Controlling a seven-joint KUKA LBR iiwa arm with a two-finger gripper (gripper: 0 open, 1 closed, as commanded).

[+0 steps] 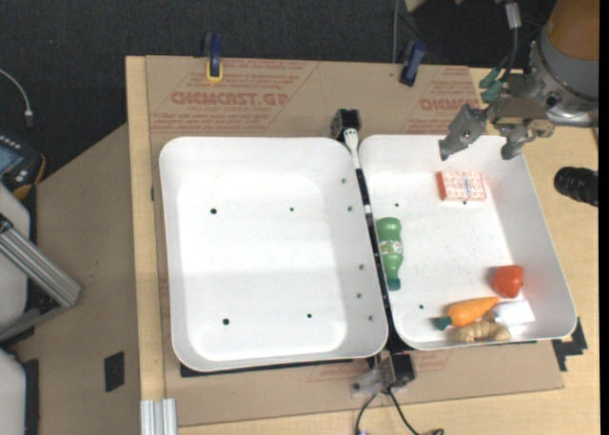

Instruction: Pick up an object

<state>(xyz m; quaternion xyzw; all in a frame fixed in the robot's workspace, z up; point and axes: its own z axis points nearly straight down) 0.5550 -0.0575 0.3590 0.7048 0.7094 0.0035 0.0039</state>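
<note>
Hovering: gripper (pixel 486 138) hangs above the far edge of the right bin (pixel 533 224), near its far right corner.
Fingers: spread apart, one dark finger (pixel 461 132) toward the bin's middle and the other by the right rim, with nothing between them.
Arm: grey wrist with an orange band comes in from the upper right corner of the view.
Card: pink and white patterned card (pixel 462 186) lies flat on the right bin's floor just below the gripper, apart from it.
Bottle: green bottle (pixel 388 251) lies on its side along the right bin's left edge, close to the divide between the two bins.
Near right corner of right bin: red round object (pixel 508 280), orange carrot (pixel 473 309), tan knobbly piece (pixel 481 331) and a small white block (pixel 516 312) sit bunched together, some touching.
Left bin (pixel 257 252): white, beside the right bin, sharing the middle edge.
Bench board: brown cardboard sheet (pixel 285 86) under both bins, held by a clamp (pixel 213 57) at its far edge.
</note>
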